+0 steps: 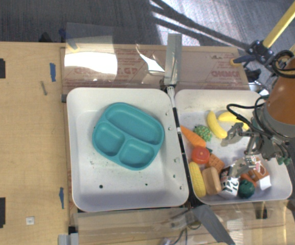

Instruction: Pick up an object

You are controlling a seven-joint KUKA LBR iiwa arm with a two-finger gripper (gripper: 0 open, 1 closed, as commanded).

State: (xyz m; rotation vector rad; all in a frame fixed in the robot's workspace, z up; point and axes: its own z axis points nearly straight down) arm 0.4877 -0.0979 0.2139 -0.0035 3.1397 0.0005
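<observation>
The right bin holds several toy foods. Two yellow bananas lie at its back, with an orange carrot and a green knobbly piece beside them. A red tomato, a corn cob and a tan bread piece lie on the bin's left side. My gripper hangs low over the front right of this bin, just above a black-and-white cube, a dark green piece and an orange-and-white item. Nothing shows as lifted.
The left bin holds a teal divided plate. A metal divider separates the bins. The arm's orange band and cables overhang the right bin's right edge. Tan bench lies to the left.
</observation>
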